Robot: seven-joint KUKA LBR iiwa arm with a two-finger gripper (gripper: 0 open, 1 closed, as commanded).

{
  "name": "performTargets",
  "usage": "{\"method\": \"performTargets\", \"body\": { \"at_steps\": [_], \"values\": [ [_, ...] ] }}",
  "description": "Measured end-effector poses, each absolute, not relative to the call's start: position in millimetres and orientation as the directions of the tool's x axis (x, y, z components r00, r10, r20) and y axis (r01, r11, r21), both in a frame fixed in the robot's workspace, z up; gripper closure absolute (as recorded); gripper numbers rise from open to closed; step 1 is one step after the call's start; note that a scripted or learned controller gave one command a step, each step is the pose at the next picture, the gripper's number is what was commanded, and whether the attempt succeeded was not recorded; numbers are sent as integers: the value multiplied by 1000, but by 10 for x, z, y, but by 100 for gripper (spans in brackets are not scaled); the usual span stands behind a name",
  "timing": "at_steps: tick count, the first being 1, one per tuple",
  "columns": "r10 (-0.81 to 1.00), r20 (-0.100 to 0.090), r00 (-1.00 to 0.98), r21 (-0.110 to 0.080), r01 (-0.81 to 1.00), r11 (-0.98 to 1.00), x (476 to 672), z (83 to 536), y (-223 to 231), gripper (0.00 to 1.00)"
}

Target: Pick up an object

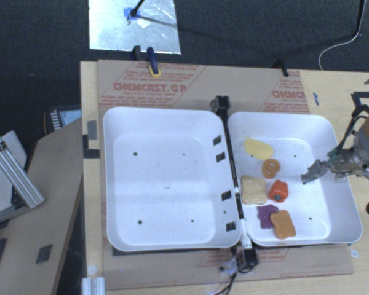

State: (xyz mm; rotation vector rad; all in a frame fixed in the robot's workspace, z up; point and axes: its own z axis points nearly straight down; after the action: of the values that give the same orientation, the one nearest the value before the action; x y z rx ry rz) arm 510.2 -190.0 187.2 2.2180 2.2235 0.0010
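Toy food pieces lie in the right bin (332, 134), left of the end effector (312, 174).
The end effector hangs over the right side of that bin, nothing between its fingers; whether they stand apart or together cannot be told. Nearest, to its left, are an orange-red pepper (278, 191) and a small orange ring (270, 168). Farther left sit a pale yellow piece (258, 148) and a cream bread slice (253, 190). Lower left are a purple piece (267, 215) touching an orange piece (283, 224). The left bin (120, 128) lies beyond, on the tabletop (246, 82).
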Motion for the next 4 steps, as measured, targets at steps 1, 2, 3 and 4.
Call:
{"method": "performTargets", "body": {
  "at_steps": [1,2,3,4],
  "values": [
    [1000,-1,-5,5,1000,5,5113,1983,-1902,100],
    [1000,0,-12,4,1000,12,5213,2142,-890,100],
    [1000,3,-11,7,1000,11,5121,2720,-258,100],
    [1000,4,-11,21,1000,11,5032,4326,293,100]
  ]
}}
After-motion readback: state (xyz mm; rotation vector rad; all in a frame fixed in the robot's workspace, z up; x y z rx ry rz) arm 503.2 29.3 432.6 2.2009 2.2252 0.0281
